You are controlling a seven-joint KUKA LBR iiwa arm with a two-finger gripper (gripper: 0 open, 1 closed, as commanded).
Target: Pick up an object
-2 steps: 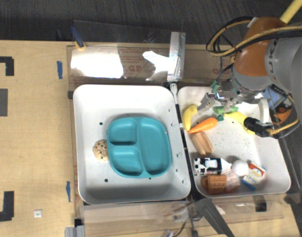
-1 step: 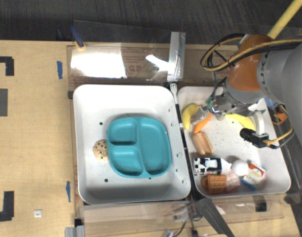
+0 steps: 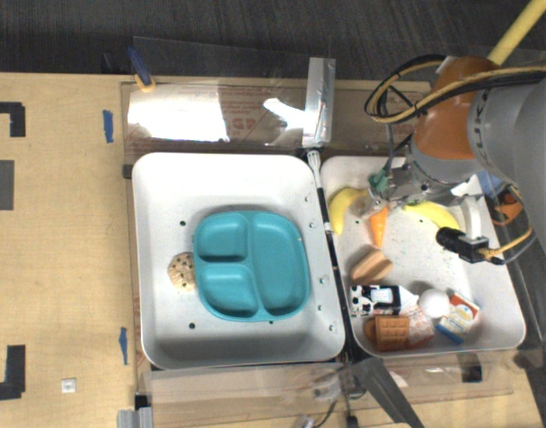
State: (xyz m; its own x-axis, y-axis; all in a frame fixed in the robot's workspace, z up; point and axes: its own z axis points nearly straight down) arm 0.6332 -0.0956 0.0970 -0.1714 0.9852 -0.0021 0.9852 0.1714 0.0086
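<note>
My gripper is low over the far part of the right bin, under the grey wrist with its orange band. Just below its tip lies an orange wedge-shaped piece. A yellow banana lies to its left against the bin wall, and another yellow piece lies to its right. Whether anything sits in the gripper is hidden by the wrist.
Nearer the front of the right bin lie a tan bread piece, a black-and-white carton, a waffle, a white egg and a small blue-and-red carton. The left bin holds a teal divided plate and a cookie.
</note>
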